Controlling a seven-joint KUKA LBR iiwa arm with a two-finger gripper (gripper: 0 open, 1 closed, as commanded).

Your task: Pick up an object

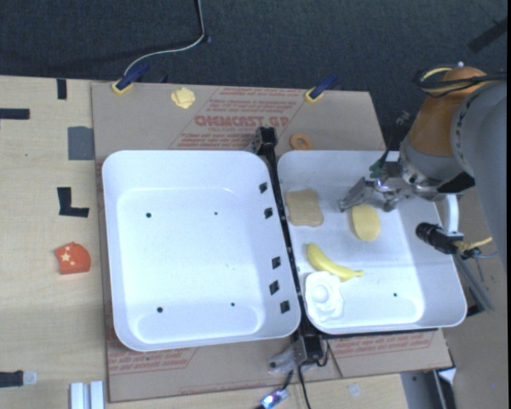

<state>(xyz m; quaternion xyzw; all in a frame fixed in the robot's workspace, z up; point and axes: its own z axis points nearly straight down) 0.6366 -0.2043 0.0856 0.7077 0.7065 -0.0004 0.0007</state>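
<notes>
Tool (368, 196) above yellow lump (366, 223) | fingertips indistinct | arm (460, 135) cropped right

Grey arm (485, 135) w/ orange band, black cables

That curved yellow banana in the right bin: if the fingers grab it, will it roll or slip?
The curved yellow banana lies flat on the right white bin, so it probably won't roll. Its smooth, tapering skin might slip sideways from a pinch. It looks like a light toy, though that's a guess.

2 white bins (119, 173) — the right one with 4 items: 1 banana (330, 265), 1 lemon (366, 223), 1 tan slab (304, 208), 1 white bottle (324, 297).
</notes>
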